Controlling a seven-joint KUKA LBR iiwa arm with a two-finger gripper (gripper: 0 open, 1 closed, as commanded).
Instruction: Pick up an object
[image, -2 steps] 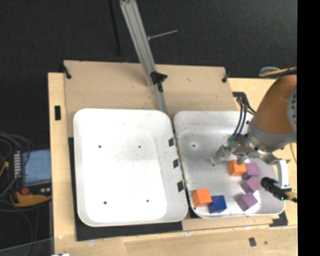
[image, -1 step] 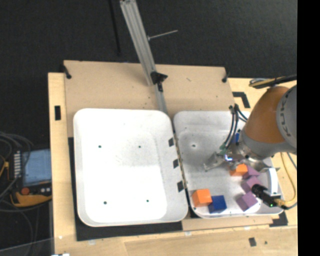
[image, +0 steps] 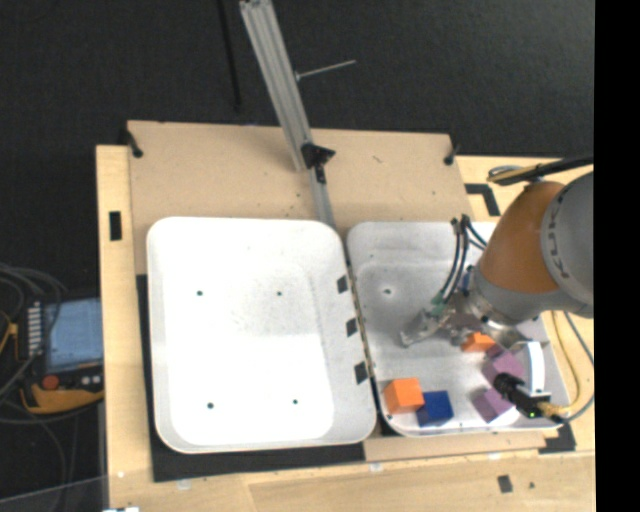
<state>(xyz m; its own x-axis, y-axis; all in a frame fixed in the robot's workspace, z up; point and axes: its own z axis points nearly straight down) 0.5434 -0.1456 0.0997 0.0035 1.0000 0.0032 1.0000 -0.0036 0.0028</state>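
Note:
My gripper (image: 428, 326) hangs low over the middle of the right bin (image: 400, 260), with the arm coming in from the right. An orange block (image: 404, 394) and a blue block (image: 435, 408) lie side by side at the bin's front edge, below and in front of the gripper. A purple piece (image: 489, 403) sits to the right of the blue block, and another purple piece (image: 506, 361) lies behind it. A small orange piece (image: 479, 342) peeks out just right of the gripper, partly hidden by the wrist. Nothing is seen held.
The left bin (image: 250, 330) stands beside the right one, separated by a rim with dark clips. A slanted metal pole (image: 285, 90) rises behind the bins. Cables and a blue device (image: 70, 335) lie off the bench at far left.

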